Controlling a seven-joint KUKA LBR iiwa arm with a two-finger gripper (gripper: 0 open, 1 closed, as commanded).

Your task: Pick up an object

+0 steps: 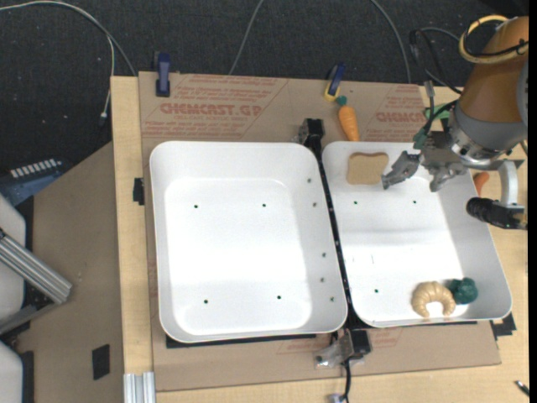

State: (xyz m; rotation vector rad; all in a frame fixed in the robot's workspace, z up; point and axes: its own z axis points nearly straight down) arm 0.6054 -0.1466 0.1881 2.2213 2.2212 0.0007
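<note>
My gripper point(417, 175) hangs over the far part of the right bin point(470, 250), its two fingers spread apart with nothing between them. A tan slice of toast point(367, 169) lies flat in that bin's far left corner, just left of the left fingertip point(394, 175). At the bin's near right corner rests a pale croissant point(434, 299), with a small dark green object point(462, 290) touching its right side.
The left bin point(168, 250) stands beside the right one. An orange carrot point(347, 122) lies on the board behind the right bin, outside it. Blue clamps point(162, 74) hold the board's far edge. The arm's grey and orange body point(495, 91) rises at the right.
</note>
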